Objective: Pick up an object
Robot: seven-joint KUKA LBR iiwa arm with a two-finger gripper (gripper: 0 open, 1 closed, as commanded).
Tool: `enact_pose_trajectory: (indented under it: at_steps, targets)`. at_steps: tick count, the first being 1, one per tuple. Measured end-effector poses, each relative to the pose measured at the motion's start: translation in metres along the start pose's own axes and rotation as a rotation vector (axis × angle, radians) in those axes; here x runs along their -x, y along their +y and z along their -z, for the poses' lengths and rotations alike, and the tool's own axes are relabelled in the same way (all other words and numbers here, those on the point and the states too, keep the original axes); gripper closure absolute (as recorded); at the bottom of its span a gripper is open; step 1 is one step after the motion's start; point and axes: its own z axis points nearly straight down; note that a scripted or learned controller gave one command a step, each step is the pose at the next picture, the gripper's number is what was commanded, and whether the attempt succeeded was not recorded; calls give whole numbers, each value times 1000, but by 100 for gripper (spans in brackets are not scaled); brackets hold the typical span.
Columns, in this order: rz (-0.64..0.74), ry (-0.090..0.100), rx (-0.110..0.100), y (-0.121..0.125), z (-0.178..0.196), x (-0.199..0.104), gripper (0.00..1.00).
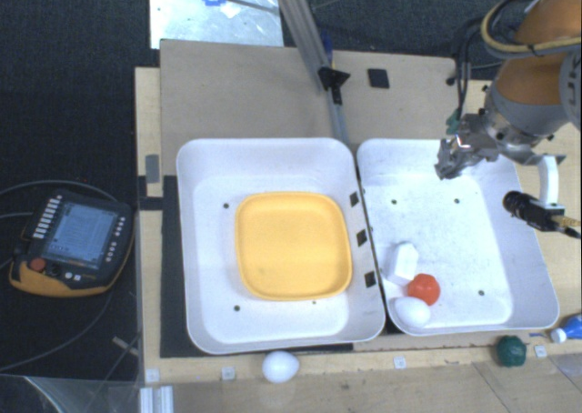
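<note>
Tool point(452, 166) over right bin point(523, 307), nothing held

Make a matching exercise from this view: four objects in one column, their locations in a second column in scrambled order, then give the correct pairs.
Objects:
1. yellow plate
2. red ball
3. green ball
4. gripper

Locations:
A. on the bench past the right bin's near right corner
B. over the far part of the right bin
C. in the left bin
D. near front-left corner of the right bin, beside white pieces

Pairs: 1-C, 2-D, 3-A, 4-B
</note>
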Motion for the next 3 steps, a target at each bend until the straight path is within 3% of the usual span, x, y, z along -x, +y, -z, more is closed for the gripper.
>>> enact_pose_trajectory:
  at_steps: [3]
  targets:
    - [0, 0, 0, -16, -17, -168, 100]
